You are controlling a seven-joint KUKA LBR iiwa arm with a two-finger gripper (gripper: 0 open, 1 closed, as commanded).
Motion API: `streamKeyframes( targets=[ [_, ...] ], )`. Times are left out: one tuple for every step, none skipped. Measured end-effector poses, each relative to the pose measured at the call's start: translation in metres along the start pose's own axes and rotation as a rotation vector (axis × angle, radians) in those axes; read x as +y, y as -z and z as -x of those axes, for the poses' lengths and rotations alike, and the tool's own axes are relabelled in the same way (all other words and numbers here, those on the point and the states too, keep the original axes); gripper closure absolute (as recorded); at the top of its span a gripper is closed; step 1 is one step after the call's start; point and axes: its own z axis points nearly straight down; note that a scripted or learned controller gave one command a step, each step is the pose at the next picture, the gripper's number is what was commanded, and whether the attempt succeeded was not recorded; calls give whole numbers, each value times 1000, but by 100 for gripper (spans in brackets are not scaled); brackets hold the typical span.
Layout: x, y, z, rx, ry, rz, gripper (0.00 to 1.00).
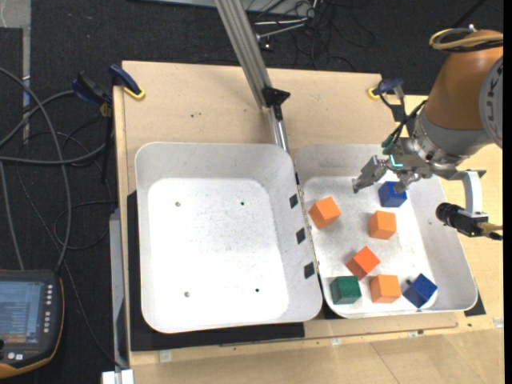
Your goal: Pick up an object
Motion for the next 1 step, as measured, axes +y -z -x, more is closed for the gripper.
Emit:
streamKeyframes(
  targets=[
    [1,2,0,-1,-1,3,0]
  ],
)
